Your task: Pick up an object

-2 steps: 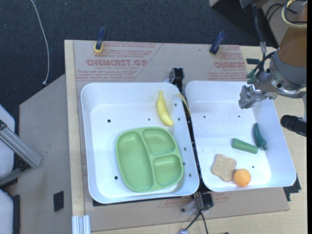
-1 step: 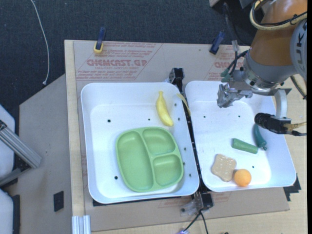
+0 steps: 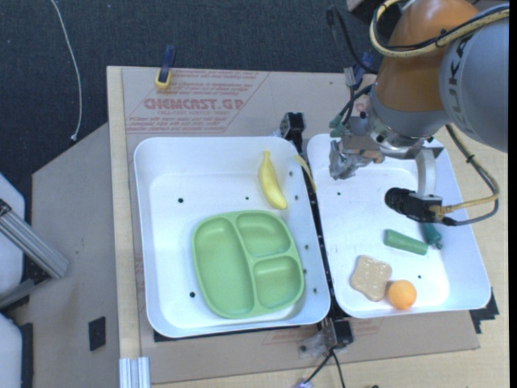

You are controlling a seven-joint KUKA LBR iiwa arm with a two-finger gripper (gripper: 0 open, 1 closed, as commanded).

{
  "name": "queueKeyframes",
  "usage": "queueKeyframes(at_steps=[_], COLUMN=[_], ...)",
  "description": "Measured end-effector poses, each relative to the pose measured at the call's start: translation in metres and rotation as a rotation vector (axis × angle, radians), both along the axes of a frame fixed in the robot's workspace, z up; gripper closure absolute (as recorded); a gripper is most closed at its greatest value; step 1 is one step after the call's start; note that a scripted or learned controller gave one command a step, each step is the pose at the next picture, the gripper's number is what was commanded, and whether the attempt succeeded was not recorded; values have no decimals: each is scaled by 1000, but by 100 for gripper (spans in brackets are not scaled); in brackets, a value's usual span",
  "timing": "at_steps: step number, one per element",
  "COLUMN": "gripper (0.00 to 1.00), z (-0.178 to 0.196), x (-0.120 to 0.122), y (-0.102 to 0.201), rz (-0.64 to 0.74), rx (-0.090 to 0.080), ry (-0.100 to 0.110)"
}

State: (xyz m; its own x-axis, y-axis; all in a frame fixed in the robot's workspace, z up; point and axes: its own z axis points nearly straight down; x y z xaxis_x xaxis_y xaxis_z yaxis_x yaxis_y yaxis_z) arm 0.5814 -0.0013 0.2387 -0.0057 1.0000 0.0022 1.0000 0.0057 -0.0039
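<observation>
My gripper (image 3: 346, 165) hangs over the far left part of the right bin (image 3: 460, 277), with nothing visible between its fingers. In that bin lie a green cylinder (image 3: 405, 242), a tan cracker-like piece (image 3: 370, 277) and an orange ball (image 3: 401, 294), all nearer the front and apart from the gripper. A yellow banana (image 3: 271, 182) lies in the left bin (image 3: 161, 217) near its far right side. A green divided plate (image 3: 247, 262) sits in the left bin's front half.
A black cylindrical fitting with a yellow cable (image 3: 416, 205) hangs off the arm over the right bin. A dark teal object (image 3: 432, 234) lies beside the green cylinder. A black clamp (image 3: 292, 125) sits between the bins at the back.
</observation>
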Motion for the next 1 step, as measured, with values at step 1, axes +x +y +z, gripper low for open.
queueKeyframes(at_steps=[1], gripper=[100], z=[-13], x=[16], y=[46], rz=[0], rx=[-1], ry=[-5])
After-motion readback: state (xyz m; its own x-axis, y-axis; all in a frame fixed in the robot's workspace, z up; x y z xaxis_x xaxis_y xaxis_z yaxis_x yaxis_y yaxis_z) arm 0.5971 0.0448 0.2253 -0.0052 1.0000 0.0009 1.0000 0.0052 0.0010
